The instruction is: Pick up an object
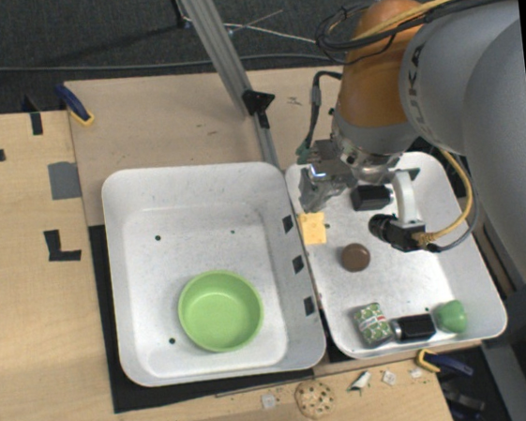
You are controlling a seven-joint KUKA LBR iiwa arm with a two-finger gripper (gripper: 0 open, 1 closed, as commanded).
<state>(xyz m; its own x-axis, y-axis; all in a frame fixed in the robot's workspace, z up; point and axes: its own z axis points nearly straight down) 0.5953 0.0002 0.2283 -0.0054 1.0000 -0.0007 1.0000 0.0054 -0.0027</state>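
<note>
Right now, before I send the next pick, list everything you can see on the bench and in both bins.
green bowl: 1, light green, left bin, near its front
yellow block: 1, yellow, right bin, at its left wall under the gripper
brown ball: 1, brown, middle of right bin
patterned packet: 1, green and white, front of right bin
black object: 1, black, front of right bin, right of the packet
green object: 1, green, front right corner of right bin
cookie-like disc: 1, tan and speckled, on the bench in front of the bins
arm: 1, grey with orange band, reaching in from the right
gripper: 1, metallic, over the right bin's back left
</note>
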